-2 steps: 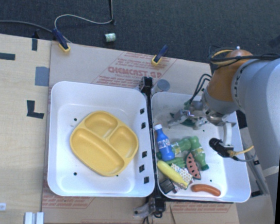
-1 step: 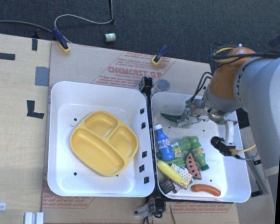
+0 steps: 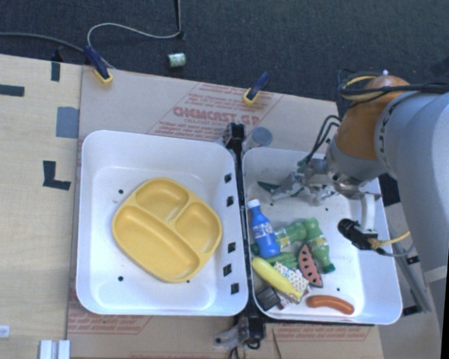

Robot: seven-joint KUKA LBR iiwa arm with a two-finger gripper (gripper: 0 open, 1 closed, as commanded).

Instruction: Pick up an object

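Pincer (image 3: 280, 189) above right bin (image 3: 389, 303)

In the right bin, a blue bottle (image 3: 262, 229) with a white cap lies against the left wall. Right of it sit green toys (image 3: 311, 237) and a watermelon slice (image 3: 309, 265). Nearer lie a banana (image 3: 272, 275) and a sausage (image 3: 330, 304).

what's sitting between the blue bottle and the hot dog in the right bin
In the camera view, between the blue bottle and the hot dog lie the banana and the watermelon slice.
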